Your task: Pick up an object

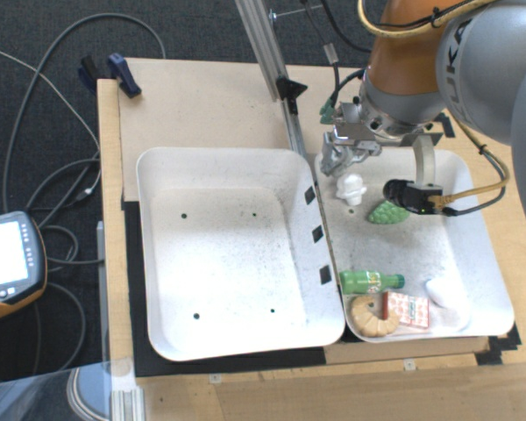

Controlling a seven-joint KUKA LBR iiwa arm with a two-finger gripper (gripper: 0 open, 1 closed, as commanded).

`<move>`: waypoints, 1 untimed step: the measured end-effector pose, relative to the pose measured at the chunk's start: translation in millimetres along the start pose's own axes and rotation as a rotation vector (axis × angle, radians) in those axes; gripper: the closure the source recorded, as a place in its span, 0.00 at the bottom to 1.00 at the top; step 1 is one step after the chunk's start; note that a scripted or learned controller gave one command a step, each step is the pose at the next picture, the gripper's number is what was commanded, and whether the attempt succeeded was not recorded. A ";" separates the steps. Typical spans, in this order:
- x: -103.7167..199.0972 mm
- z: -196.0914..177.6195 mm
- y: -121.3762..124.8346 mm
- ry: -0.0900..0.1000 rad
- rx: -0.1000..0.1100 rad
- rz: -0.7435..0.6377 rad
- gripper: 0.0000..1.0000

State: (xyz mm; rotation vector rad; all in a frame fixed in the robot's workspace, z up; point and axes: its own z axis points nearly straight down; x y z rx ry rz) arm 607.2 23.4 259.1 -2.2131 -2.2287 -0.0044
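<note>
Over the right bin's far-left corner: pincer low beside a white piece

Over the far-left corner of the right bin (421,251), the pincer (337,161) hangs low from the grey-and-orange arm (421,51), close to the wall that divides the two bins. From this slant I cannot tell whether it is open or closed, and nothing can be seen in its grasp. Just beside it, toward the near side, a small white piece (351,187) stands on the bin floor; whether the two touch is unclear. A green lump (386,213) lies near the white piece, to its right. Well apart from these, four more things sit along the bin's near edge. A green tube (371,280) lies on its side by the dividing wall, with what looks like a ring-shaped pastry (373,317) just in front of it. A red packet (408,310) touches the pastry's right side, and a pale lump (445,295) lies farther right. The left bin (228,253) sits alongside on the surface (202,103), its floor speckled with dark marks. A blue clamp (123,73) grips the surface's far-left corner.
</note>
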 end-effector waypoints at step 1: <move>53.8 16.3 -8.1 0.000 0.006 0.000 1.00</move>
